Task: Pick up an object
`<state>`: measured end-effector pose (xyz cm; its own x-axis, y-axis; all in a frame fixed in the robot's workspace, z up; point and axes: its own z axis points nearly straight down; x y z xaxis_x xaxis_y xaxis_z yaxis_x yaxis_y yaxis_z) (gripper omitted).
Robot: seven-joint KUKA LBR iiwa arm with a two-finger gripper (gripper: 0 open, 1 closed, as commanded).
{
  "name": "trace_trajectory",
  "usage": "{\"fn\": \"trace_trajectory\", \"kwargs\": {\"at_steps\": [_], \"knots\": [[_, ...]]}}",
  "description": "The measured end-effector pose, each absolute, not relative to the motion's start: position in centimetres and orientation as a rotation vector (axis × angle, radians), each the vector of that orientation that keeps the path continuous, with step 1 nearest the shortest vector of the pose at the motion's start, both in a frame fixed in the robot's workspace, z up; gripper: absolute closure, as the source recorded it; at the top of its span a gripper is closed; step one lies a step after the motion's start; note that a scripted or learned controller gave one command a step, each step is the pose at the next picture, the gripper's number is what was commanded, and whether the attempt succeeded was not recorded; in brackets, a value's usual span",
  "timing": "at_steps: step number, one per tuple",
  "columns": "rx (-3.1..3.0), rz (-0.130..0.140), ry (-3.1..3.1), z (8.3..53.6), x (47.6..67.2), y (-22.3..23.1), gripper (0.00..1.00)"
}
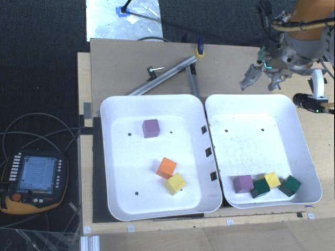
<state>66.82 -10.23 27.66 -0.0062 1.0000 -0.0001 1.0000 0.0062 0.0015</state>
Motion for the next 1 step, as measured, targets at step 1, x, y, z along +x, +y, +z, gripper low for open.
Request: {"fn": "trace_trajectory", "kwargs": {"at_steps": [1], "knots": [[2.214,0.001,2.227,27.67,66.81,-10.25,0.00]]}}
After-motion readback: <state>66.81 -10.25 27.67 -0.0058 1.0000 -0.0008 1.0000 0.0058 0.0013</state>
